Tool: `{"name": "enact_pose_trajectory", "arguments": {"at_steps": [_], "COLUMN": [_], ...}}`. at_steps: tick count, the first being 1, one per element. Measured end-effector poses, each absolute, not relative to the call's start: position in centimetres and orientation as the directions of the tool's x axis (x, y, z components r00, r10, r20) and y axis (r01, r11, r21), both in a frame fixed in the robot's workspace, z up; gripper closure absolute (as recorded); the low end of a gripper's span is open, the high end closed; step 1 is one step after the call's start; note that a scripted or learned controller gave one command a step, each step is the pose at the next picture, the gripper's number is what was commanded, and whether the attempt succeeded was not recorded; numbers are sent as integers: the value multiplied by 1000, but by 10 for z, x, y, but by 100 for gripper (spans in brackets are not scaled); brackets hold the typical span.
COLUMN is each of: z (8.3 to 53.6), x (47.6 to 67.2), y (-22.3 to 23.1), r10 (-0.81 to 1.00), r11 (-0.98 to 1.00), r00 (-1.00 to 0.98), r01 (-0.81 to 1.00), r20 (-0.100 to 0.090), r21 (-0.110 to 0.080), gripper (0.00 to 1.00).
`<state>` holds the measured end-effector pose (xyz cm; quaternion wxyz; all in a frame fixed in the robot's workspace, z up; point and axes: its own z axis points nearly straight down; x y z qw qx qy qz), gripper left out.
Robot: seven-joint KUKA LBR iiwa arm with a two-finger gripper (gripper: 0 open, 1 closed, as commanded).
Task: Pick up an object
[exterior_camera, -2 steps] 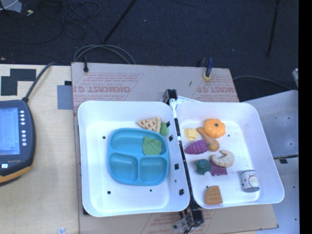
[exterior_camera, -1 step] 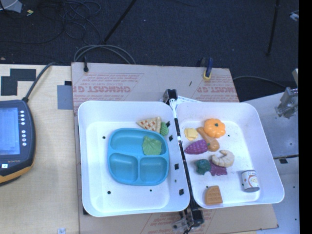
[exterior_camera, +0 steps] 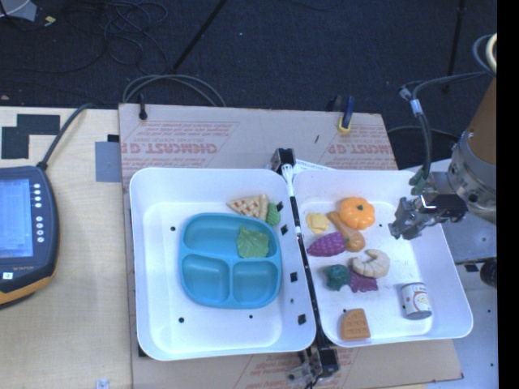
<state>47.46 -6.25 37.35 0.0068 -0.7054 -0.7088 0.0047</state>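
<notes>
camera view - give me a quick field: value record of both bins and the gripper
left bin: blue divided tray with a green leafy piece in its upper right compartment; waffle wedge beside the tray
right bin: orange pumpkin, purple grapes, small can, brown cracker
gripper: over the right bin's upper right, nothing seen between its fingers
task state: no object picked up yet

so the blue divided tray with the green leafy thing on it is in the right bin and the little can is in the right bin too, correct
Not quite. The camera view shows the blue divided tray, with the green leafy piece in its upper right compartment, in the left bin, not the right one. The rest holds: the little can lies in the right bin, near its lower right corner.
</notes>
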Motion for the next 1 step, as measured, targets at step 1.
{"name": "enact_pose_trajectory", "arguments": {"at_steps": [1], "z": [290], "x": [475], "y": [-6], "r10": [1000], "r11": [5], "r00": [-5], "r01": [1000], "r20": [2], "r21": [-13], "gripper": [100]}}
